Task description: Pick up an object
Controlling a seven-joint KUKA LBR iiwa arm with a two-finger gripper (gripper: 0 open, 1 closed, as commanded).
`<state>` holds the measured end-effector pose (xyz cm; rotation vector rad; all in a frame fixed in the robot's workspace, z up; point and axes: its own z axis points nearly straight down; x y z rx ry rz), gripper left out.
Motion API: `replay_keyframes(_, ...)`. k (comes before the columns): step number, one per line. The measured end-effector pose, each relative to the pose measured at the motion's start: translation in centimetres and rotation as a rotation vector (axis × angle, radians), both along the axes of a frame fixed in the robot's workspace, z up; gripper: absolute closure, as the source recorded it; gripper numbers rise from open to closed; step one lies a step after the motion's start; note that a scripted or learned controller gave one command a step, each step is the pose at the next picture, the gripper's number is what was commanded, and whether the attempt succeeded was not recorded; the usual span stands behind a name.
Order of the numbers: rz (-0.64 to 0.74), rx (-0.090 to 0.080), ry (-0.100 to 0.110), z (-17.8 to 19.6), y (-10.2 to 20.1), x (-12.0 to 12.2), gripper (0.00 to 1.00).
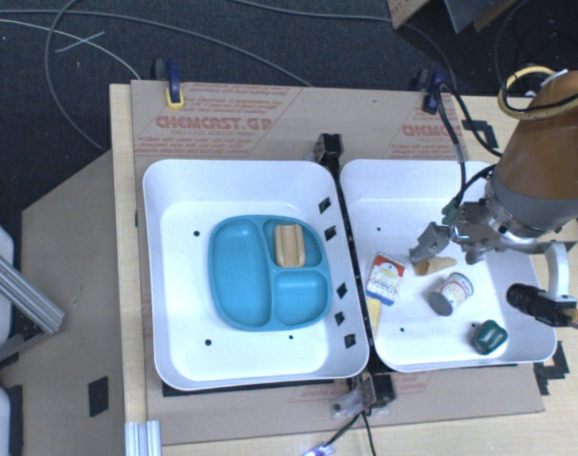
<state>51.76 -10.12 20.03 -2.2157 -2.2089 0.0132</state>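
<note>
Right bin (403, 198): end effector (439, 245) seemingly mid-floor.

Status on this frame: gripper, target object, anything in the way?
Gripper low in right bin, over tan piece. Nothing seen held. Small can, snack packet and green item close by. Blue tray with tan block in left bin.

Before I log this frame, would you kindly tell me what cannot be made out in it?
- Gripper, camera view: blurred and small, so whether it grips anything cannot be told.
- Tan item beneath it: partly covered by the gripper, identity unclear.
- Small packet: print too small to read.
- Arm: cut off by the right edge.
- Green object: too small to identify.
</note>
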Motion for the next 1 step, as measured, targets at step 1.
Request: replay_keyframes(1, 0.003, -0.001, -0.013, 0.6, 0.02, 0.29, 0.0)
